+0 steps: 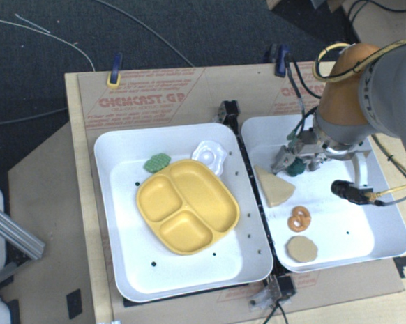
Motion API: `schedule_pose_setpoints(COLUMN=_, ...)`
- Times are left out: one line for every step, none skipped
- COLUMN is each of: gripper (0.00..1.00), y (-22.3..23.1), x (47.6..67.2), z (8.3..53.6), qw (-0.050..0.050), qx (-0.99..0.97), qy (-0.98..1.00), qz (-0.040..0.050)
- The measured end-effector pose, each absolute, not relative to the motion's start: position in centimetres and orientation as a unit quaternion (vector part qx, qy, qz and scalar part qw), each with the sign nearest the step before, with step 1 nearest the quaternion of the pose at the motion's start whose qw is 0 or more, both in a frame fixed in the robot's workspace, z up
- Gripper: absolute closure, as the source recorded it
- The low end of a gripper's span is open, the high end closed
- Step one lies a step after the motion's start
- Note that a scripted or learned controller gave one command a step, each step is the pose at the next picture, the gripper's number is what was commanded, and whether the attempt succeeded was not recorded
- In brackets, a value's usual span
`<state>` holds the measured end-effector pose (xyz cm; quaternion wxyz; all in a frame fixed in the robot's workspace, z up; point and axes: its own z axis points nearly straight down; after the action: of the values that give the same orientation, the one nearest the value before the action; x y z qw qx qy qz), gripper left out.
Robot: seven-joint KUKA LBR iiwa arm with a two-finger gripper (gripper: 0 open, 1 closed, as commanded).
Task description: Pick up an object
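**Pick not yet made: nothing lifted so far**

Your worktop (94, 201) carries two white bins. The left bin (120, 220) holds a yellow divided plate (187, 205), with a clear plastic piece (209, 154) and a small green item (157, 162) at its far edge. In the right bin (384, 238) you have the arm low, its gripper (297, 159) near the far left corner. Something teal (302, 164) sits at the jaws; I cannot tell whether they grip it or how wide they stand. The beige wedge (276, 188), pretzel (300, 219) and round cookie (302, 248) lie on the bin floor. Grasp and lift remain, by my judgement.
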<state>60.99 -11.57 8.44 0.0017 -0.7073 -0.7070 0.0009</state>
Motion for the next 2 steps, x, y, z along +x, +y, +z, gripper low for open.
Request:
schedule_pose_setpoints(gripper=1.00, y=-11.6, x=61.1, z=9.5, qw=0.001, qx=-0.707, qy=-0.707, qz=0.0001)
schedule_pose_setpoints(gripper=1.00, y=-11.1, x=60.6, z=15.6, qw=-0.002, qx=-0.707, qy=-0.707, qz=-0.0012)
